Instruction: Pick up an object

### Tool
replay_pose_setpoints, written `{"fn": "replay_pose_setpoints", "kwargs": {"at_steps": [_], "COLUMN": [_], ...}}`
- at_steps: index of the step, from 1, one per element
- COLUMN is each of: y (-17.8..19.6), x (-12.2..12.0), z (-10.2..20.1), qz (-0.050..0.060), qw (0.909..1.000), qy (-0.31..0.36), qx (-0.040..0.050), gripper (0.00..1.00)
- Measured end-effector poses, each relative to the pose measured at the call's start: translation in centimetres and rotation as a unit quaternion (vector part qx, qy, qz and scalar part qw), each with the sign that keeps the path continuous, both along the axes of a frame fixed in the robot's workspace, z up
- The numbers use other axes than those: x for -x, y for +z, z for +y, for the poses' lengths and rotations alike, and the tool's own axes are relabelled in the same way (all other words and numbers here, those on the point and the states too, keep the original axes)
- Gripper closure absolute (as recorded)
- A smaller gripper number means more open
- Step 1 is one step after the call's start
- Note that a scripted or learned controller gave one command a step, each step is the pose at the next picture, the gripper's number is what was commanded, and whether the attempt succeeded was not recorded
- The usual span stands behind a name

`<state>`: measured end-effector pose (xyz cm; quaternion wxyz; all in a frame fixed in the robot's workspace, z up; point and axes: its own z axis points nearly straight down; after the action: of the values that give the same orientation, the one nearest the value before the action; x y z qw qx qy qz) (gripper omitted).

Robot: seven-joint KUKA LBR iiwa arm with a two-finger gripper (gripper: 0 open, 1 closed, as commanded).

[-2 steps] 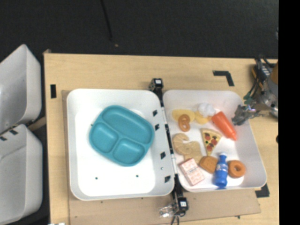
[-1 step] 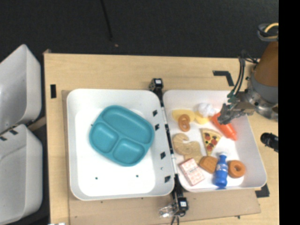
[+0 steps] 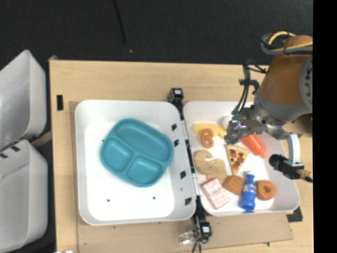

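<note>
The arm's orange-banded wrist stands highest; below it the gripper [image 3: 235, 132] hangs over the right bin [image 3: 288, 207] — finger state I cannot tell. The orange carrot [image 3: 255, 144] lies just right, long axis running down-right.

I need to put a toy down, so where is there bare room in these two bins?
Left bin: bare floor rings the blue divided plate, widest along the near wall. Right bin is crowded with toy food under the gripper; a bare strip lies along its far wall.

teal tray [image 3: 137, 152], blue bottle [image 3: 248, 192], perhaps orange carrot [image 3: 254, 144]
</note>
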<state>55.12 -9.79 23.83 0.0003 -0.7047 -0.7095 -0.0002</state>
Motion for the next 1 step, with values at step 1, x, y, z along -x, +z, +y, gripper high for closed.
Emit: {"fn": "replay_pose_setpoints", "kwargs": {"at_steps": [1], "y": [-0.06], "x": [0.59], "z": [6.3], "qz": [0.0], "qw": [1.0], "qy": [0.001], "qx": [-0.0005], "gripper": [1.0]}}
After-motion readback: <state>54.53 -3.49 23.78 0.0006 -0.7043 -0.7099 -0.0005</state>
